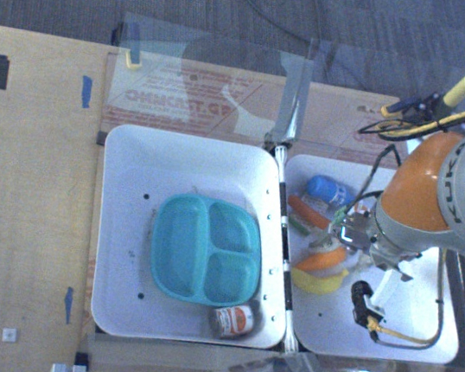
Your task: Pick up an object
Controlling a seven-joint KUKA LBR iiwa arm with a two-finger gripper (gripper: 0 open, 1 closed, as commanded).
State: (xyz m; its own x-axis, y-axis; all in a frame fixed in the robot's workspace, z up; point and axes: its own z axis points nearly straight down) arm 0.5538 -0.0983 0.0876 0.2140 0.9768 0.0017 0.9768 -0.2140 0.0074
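My gripper (349, 233) hangs low over the left half of the right bin (411, 342), the orange-banded wrist above it. Right beneath and beside it lies a cluster of small things: a blue object (327, 190) at the back, a red-orange elongated piece (307, 209) to its left, an orange piece (322, 260) just below the gripper, and a yellow curved piece (320, 282) at the front. The gripper body hides where its tips meet these things. I see nothing lifted clear of the bin floor.
The left bin (125, 155) holds a teal divided plate (205, 249) in its middle and a small red-and-white can (233, 321) on its side near the front right corner. A ridge between the bins runs just left of the cluster.
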